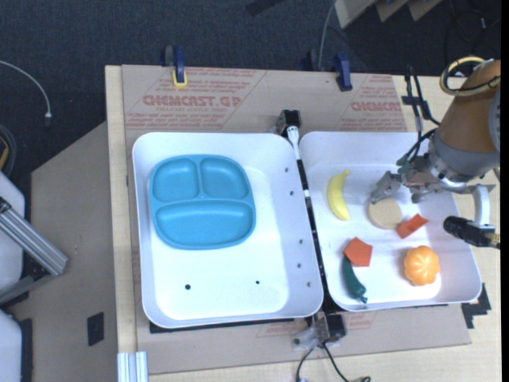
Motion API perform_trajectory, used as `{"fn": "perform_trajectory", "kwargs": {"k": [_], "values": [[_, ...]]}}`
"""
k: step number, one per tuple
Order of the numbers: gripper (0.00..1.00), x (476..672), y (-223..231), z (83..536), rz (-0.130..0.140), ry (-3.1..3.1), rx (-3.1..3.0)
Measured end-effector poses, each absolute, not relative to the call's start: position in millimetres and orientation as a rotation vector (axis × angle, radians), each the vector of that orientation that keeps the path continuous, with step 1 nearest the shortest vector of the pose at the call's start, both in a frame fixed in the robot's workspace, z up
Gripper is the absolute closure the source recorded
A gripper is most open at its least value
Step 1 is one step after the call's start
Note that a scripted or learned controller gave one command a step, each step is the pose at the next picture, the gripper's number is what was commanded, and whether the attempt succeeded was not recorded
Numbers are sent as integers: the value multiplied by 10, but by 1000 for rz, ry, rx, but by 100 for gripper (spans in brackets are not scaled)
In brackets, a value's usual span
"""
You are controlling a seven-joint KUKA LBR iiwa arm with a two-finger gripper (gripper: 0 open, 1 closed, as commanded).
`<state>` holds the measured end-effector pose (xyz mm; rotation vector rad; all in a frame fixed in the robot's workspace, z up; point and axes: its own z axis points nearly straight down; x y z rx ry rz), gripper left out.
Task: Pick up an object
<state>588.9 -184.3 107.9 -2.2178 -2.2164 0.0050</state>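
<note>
Bins sit side by side on a brown board. Left bin: blue divided plate in its far-left part, flat, three compartments.

Right bin, near to far:
- Dark green pepper-like piece at the near-left edge, lying lengthwise.
- Orange round fruit at near right, well apart from the green piece.
- Orange-red block just beyond the green piece, touching or nearly touching its far end.
- Small red wedge toward the right, just beside a tan round disc.
- Yellow banana left of the disc, lying near-to-far, apart from it.

Gripper hangs over the far edge of the tan disc, arm entering from the right. Fingers look spread, one tip left of the disc's far rim; nothing seen between them. Contact with the disc: cannot tell.
</note>
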Motion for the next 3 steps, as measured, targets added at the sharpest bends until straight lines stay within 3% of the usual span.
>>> {"fn": "perform_trajectory", "kwargs": {"k": [1,3], "values": [[100,5910,-1850,1219,-1,-2222,-2223],[100,5892,-1905,2217,-5,-2229,-2227]]}}
